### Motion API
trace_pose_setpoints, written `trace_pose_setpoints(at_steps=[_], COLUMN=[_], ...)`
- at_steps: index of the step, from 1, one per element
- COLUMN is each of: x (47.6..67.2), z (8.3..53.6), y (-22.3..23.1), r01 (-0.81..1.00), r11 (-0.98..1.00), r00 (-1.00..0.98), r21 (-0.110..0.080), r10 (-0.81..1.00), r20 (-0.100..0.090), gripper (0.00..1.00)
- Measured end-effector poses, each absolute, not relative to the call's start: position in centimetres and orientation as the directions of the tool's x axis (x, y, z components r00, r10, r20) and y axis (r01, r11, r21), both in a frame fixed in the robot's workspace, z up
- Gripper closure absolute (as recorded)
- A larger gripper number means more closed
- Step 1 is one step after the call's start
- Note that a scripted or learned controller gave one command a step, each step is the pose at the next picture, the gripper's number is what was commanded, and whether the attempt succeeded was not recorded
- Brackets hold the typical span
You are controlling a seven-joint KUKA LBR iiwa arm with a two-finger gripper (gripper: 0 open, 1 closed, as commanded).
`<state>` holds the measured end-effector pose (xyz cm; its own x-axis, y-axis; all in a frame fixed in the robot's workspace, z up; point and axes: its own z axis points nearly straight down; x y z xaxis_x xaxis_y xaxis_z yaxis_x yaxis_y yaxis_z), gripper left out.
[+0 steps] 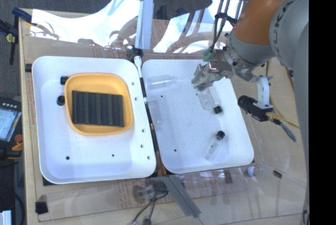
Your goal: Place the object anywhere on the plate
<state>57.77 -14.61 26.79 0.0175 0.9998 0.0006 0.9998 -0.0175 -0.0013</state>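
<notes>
A yellow plate (98, 104) with a dark ridged middle lies in the left bin (79, 161). My gripper (202, 80) hangs over the upper part of the right bin (178, 129). A clear vial with a black cap (209, 99) lies slanted right under its tip, upper end at the gripper; whether it is gripped is unclear. A second clear vial with a black cap (214, 146) lies near the right bin's front right corner. A third clear vial (160, 82) rests near that bin's back left.
Two small black pieces (63, 81) (61, 100) sit beside the plate's left rim. A raised divider (147, 113) separates the bins. Shiny foil (110, 19) lies behind both bins. A dark device (8, 124) sits off the left edge.
</notes>
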Motion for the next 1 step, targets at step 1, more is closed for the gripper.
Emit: trace_pose_setpoints(at_steps=[1], x=[57.75], z=[26.75], y=[-14.60], r01=[1.000], r11=[-0.018], r00=[0.018], r21=[-0.002], r10=[1.000], r20=[0.001], gripper=[0.00])
